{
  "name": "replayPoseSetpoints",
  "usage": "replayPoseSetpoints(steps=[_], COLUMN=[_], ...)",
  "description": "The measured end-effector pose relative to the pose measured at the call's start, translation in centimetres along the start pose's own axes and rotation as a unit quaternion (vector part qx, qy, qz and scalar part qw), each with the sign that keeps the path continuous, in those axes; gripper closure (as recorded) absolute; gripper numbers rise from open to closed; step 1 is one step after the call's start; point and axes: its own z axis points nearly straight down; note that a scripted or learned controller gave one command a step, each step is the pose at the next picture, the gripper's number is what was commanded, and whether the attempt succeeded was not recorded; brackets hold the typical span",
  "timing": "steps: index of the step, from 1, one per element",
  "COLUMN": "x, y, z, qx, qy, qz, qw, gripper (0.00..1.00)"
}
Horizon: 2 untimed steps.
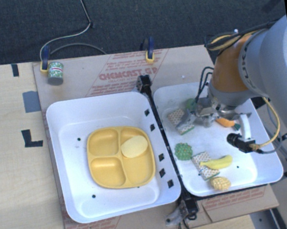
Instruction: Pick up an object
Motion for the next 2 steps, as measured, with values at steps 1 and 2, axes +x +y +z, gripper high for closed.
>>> replayPoseSetpoints(steps=[1,2], x=[1.5,0.1], y=[2.8,4.3], z=[0.2,0.2], qx=[0.005,0.007], qy=[0.001,0.004], qz=[-0.001,-0.002], qw=[1.0,1.0], gripper=[0.0,0.0])
